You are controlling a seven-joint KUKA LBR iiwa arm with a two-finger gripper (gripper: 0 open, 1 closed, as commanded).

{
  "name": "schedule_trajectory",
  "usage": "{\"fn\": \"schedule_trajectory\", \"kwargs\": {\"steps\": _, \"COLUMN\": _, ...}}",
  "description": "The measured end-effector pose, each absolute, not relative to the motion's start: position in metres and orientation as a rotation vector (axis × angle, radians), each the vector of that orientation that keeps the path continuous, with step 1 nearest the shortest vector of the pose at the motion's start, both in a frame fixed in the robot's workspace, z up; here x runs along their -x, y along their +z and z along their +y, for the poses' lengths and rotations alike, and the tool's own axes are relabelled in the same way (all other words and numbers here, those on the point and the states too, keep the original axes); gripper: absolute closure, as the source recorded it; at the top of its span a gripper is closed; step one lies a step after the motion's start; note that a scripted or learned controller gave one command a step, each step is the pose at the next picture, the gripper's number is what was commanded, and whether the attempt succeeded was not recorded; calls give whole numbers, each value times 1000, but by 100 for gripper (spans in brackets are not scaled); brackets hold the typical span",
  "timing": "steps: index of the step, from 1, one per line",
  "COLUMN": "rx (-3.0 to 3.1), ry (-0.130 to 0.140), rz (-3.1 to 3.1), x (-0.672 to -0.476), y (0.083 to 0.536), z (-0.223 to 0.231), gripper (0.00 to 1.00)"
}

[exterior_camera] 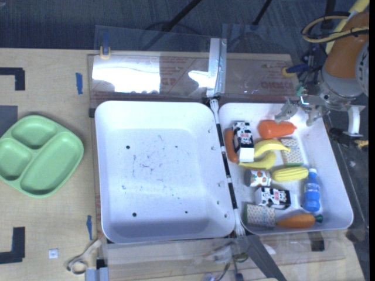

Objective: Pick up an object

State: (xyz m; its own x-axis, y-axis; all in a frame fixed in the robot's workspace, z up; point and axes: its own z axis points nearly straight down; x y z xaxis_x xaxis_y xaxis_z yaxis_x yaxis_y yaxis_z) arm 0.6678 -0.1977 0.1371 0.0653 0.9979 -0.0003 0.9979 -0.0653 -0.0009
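The right bin point(340, 206) holds a heap of toy food. An orange-red piece point(275, 129) lies at the far end, with a banana point(268, 151) and a yellow corn cob point(290, 173) below it. A blue bottle point(312, 193) lies by the right wall and a carrot point(296, 220) by the near wall. Two cow-patterned cartons point(242, 134) point(274, 198) lie among them. My gripper point(299, 111) hangs over the bin's far right corner, just above and right of the orange-red piece. Its fingers are open with nothing between them.
The left bin point(158, 163) is bare white with faint scuffs. A green divided plate point(38, 155) sits on the bench at far left. Clear plastic walls point(155, 69) stand behind both bins. Cables and the arm's wrist point(345, 63) crowd the upper right.
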Motion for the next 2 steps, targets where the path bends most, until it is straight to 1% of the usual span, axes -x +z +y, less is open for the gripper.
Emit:
{"fn": "schedule_trajectory", "kwargs": {"steps": 1, "rx": 2110, "ry": 1, "rz": -2329, "x": -669, "y": 192, "z": -196, "gripper": 0}}
{"fn": "schedule_trajectory", "kwargs": {"steps": 2, "rx": 2214, "ry": 2, "rz": -2224, "x": -580, "y": 147, "z": -224, "gripper": 0}}
